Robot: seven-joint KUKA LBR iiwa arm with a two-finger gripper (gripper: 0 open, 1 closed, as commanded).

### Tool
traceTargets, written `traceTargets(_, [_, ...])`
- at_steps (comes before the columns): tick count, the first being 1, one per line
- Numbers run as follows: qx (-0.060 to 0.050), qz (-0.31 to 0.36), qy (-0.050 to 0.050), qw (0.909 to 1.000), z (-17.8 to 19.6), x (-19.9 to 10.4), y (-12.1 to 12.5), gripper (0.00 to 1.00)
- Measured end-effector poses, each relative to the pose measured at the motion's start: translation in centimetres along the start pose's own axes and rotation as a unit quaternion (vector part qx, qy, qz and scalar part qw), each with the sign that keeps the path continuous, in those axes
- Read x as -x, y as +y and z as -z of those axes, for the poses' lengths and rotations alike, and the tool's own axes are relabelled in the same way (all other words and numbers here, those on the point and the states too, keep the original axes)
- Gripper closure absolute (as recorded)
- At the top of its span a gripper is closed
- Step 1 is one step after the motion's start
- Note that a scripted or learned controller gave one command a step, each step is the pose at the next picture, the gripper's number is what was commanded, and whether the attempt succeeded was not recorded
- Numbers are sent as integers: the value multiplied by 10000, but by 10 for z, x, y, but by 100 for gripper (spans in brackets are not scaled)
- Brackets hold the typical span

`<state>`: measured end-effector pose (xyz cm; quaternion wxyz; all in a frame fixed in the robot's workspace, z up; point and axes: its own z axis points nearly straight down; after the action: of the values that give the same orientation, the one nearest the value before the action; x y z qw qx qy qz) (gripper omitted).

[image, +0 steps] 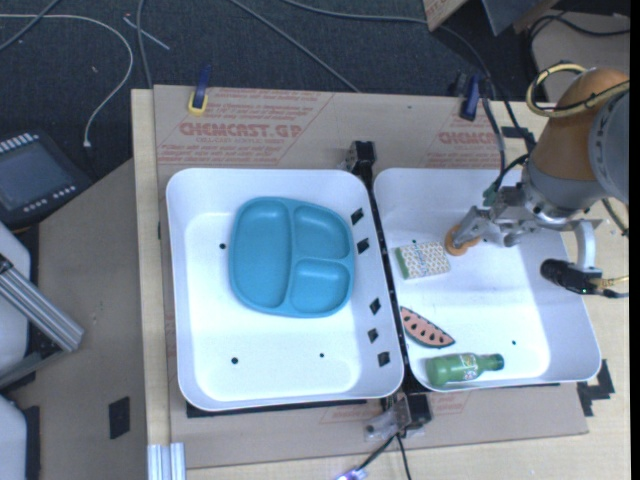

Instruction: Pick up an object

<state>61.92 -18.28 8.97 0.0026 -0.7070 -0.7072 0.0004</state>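
gripper low over the right bin

the left bin (200, 368) holds a blue divided plate (292, 256). in the right bin (560, 358) lie a green bottle (462, 367), a watermelon slice (427, 329) and a patterned packet (422, 260). the gripper (478, 228) sits at an orange object (459, 240), just right of the packet; whether its jaws are spread or pressed together i cannot tell

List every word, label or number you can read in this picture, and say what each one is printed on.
"CHEMCAST GP" in faded red, on the brown board behind the left bin.
The same red print shows on the board behind the right bin, too cut off and faint to read fully.
Smaller red lines around both prints: too blurred to read.
Green bottle label: too small to read.
Green-and-white packet: pattern only, no legible text.
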Motion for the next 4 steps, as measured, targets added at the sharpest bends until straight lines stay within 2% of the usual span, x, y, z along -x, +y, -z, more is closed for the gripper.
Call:
traceTargets(1, [27, 3, -9, 10000, 14, 0, 1, 100])
traceTargets(2, [61, 2, -27, 10000, 79, 4, 4, 100])
traceTargets(4, [56, 7, -23, 10000, 170, -1, 1, 100])
